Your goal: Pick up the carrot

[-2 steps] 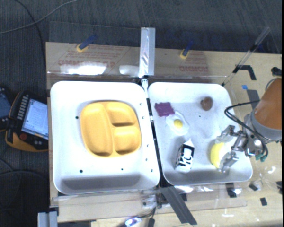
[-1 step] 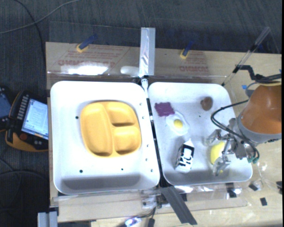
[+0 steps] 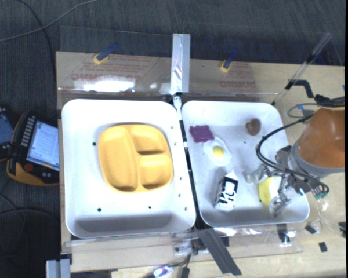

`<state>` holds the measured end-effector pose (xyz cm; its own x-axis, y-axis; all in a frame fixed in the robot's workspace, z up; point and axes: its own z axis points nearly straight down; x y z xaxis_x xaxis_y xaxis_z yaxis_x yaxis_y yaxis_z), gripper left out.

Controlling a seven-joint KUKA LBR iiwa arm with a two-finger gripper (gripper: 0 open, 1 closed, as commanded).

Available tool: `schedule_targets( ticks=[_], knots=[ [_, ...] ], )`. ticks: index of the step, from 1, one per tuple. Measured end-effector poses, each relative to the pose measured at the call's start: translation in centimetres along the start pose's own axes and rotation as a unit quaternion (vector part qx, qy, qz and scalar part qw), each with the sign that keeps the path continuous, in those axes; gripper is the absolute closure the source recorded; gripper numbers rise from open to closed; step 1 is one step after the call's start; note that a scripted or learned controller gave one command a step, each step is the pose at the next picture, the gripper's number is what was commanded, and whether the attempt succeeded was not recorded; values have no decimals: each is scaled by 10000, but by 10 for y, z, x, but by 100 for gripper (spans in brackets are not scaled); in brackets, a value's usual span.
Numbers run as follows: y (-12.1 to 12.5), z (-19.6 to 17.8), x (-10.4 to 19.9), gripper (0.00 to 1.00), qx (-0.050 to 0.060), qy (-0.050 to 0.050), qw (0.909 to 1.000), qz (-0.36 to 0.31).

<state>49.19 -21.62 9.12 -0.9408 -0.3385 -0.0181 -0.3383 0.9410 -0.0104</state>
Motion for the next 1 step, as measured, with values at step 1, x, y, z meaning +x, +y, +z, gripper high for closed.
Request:
schedule_targets(
  ticks=[1],
  knots=[
    [0, -9, -2, 100, -14, -4, 10000, 3]
  ],
)
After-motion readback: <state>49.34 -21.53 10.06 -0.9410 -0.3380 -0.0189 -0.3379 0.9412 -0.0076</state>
